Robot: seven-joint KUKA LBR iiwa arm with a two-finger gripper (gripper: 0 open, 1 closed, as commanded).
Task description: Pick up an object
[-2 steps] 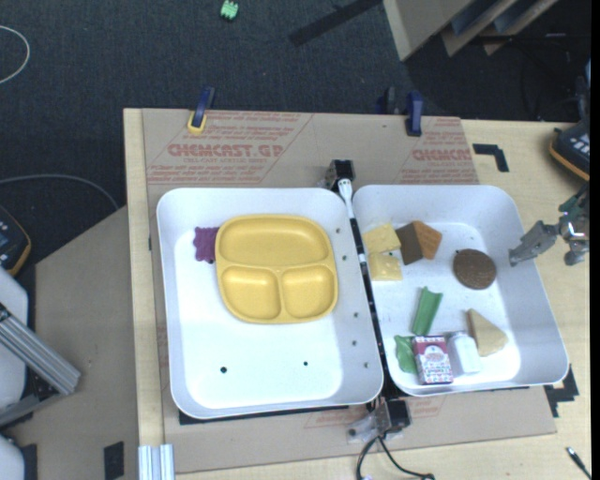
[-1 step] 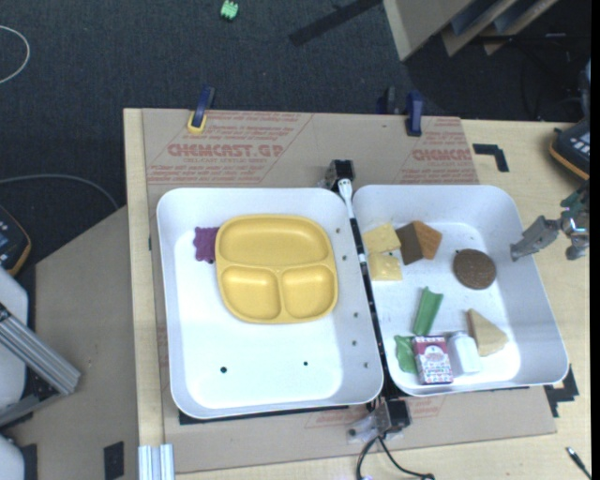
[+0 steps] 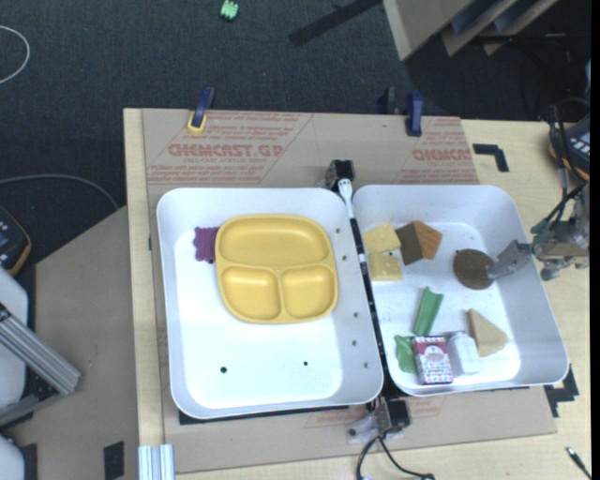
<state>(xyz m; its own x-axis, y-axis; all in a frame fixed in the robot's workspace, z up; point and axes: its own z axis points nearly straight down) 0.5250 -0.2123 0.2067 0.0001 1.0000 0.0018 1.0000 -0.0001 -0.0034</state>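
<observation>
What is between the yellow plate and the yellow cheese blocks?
In the camera view, the two bins' touching white rims lie between the yellow plate and the cheese blocks.

Floor: dark carpet (image 3: 94, 66) round the bench; a thin pale cable (image 3: 56, 183) loops over it at left
Bench: light wooden top (image 3: 145, 281); brown printed cardboard sheet (image 3: 309, 145) along its far edge, held by a yellow clamp (image 3: 198, 117) and a blue clamp (image 3: 413, 112)
Furniture: pale board (image 3: 441, 23) at top right; metal rail (image 3: 37, 352) at lower left

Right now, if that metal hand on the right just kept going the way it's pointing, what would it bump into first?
Most likely the brown round piece: the hand points left at it in the right bin. Height is unclear, so it might pass above.
</observation>
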